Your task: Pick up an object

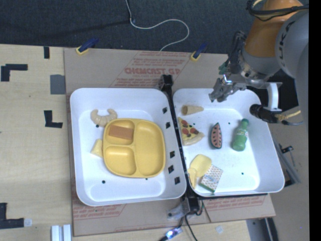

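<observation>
The gripper point(219, 95) hangs over the far edge of the right bin point(261, 172), close to that bin's far left corner. Its dark fingers point down and, as far as this slanted view lets me judge, nothing sits between them; how wide they stand I cannot tell, since they blur into one dark shape.

No single object is named, so anything in the right bin is a candidate. Nearest the gripper is the small cone point(192, 109), lying on its side just inside the far edge beside the dividing wall. Past it toward the near side lies the pizza slice point(188, 131), flat against the dividing wall. The watermelon slice point(216, 135) stands near the bin's middle, and the green bottle point(240, 135) lies just beside it toward the right edge. In the near left corner rest a yellow piece point(199, 165) and a patterned packet point(212, 177), touching.

These look like light plastic toy foods: stiff, smooth, likely slippery. The bottle seems the safest grasp, taken across its round body at mid-length, though it may roll. The flat pizza slice offers little to pinch. The cone is short and tapered, so I would close on its wide end
</observation>
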Motion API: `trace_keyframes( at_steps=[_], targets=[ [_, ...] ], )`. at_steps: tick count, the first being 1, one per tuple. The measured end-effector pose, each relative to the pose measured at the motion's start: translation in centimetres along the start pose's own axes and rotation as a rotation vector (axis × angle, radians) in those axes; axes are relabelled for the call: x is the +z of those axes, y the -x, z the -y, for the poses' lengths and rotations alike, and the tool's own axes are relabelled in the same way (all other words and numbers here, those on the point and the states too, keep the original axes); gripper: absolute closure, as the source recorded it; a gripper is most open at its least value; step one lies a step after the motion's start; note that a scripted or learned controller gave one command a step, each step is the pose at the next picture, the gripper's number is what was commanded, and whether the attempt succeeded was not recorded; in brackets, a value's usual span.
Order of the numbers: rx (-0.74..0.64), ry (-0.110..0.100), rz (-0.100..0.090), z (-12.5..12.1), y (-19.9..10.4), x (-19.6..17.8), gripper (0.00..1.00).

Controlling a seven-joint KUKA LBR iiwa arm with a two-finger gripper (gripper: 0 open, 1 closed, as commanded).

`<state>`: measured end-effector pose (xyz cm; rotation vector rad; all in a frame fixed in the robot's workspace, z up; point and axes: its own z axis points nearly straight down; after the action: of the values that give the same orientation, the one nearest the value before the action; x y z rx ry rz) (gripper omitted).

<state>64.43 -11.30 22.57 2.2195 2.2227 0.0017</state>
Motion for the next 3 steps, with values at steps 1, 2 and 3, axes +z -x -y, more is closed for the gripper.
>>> trace_keyframes(
  at_steps=[1,2,3],
  targets=[
    [-0.001,-0.006,0.0,4.2,-3.7,0.9,1.0],
    [-0.001,-0.006,0.0,7.7,-6.8,1.0,1.0],
    [-0.005,-0.004,-0.001,9.2,-11.1,-0.4,1.0]
  ],
)
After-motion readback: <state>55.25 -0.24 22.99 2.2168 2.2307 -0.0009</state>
